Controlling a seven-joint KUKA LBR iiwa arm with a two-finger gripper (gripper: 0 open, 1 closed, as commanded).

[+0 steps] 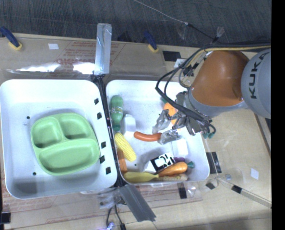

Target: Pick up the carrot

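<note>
Carrot (175,167) lies low in right bin (147,87), near bottom wall, long way left-right, green top pointing right. Gripper (165,128) hangs above it in frame, fingers spread, pinching nothing, sausage (145,136) just beside. Next move: down-frame.

The left bin (8,128) holds a green divided plate (65,143), lying flat near its middle. In the right bin (147,87), a green bottle (116,110) lies along the left wall, with a corn cob (124,146) just below it. A red-orange sausage (146,136) rests near the centre. A banana (138,177) lies along the front wall, close to a black-and-white item (160,161).
</note>
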